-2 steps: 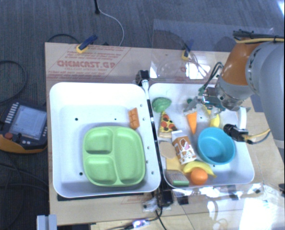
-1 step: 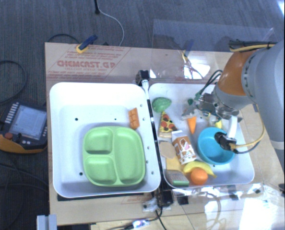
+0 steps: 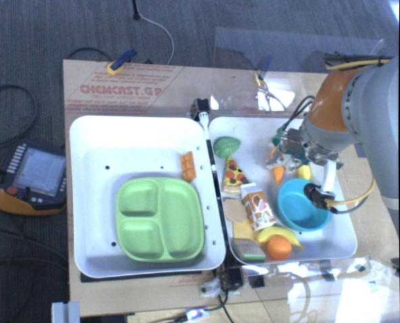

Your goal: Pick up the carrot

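Arm [image 3: 361, 106] comes in from the right, smooth grey shell with an orange band above the wrist, wrist angled down into the right bin [image 3: 345, 244]. The jaws [image 3: 285, 155] sit low at the bin's upper middle; can't tell how far open they are or whether anything is between them, the wrist block and cabling cover them.

Carrot [image 3: 278, 174]: small orange tapered piece, lying on the bin floor just below the jaws, right beside the rim of the blue bowl [image 3: 301, 206]. Contact with the jaws can't be made out.

Rest of the right bin:
- glossy round blue bowl, something yellow at its upper edge
- green rounded lump [image 3: 227, 145] near the top left corner
- pizza slice [image 3: 235, 175], flat wedge, just below it
- small boxy carton [image 3: 257, 208] with a printed label, tilted
- banana [image 3: 278, 234], curved yellow, touching an orange ball [image 3: 279, 248] at the front

Left bin [image 3: 92, 147]: shallow white plastic, rounded corners. Holds a matte green divided plate [image 3: 161, 219] with three compartments, plus a small orange block [image 3: 188, 166] against the right wall.

Both bins sit on a brown board on the desk [image 3: 119, 89], printed lettering on it. A handheld pendant [image 3: 30, 179] lies on the dark carpet to the left.
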{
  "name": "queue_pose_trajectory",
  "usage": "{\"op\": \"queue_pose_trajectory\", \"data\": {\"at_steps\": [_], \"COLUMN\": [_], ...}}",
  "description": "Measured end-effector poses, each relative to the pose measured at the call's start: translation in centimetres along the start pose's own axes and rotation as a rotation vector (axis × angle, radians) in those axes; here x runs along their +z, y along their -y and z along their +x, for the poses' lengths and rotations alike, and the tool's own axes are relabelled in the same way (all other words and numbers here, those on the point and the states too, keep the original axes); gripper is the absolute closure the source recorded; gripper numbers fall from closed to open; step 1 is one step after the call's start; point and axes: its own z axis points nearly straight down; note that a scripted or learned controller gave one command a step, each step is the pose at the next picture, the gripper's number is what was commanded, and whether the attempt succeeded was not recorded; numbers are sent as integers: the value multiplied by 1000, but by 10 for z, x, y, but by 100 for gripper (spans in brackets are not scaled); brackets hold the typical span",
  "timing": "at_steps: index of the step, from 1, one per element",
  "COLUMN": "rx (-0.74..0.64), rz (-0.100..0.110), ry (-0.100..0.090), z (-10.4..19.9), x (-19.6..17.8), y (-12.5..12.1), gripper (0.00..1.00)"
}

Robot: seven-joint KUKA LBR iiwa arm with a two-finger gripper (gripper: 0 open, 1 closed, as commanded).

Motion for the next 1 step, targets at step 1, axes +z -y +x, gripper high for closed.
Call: {"op": "queue_pose_trajectory", "data": {"at_steps": [1], "rx": [148], "rz": [11], "ry": [-2], "z": [59], "x": [-115], "y": [-26], "gripper": [100]}}
